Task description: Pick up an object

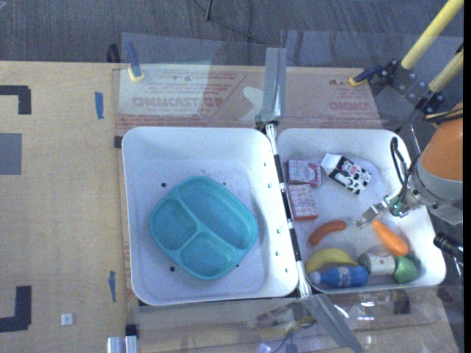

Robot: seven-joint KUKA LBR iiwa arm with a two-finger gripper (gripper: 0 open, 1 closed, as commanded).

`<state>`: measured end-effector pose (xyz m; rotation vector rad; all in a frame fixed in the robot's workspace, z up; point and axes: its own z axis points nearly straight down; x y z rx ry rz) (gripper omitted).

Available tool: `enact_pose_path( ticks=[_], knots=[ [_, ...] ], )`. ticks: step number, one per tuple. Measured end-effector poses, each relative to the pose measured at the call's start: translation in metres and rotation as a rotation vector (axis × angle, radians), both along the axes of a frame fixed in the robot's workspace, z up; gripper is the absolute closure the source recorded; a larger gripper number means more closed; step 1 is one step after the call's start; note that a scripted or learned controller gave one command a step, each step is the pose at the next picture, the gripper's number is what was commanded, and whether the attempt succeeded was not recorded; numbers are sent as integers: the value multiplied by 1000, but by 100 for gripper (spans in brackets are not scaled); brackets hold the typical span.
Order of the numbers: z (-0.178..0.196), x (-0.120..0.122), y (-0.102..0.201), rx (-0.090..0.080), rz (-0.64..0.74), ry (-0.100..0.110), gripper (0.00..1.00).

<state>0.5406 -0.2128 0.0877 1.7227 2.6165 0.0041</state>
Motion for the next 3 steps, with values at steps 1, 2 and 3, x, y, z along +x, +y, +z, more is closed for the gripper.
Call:
enact_pose_path(
  ticks=[1, 2, 3],
  knots=[
    [88, 66, -11, 0, 89, 3, 0],
    [6, 3, -10, 1, 94, 3, 0],
    [15, 15, -9, -3, 409, 2, 0]
  ],
)
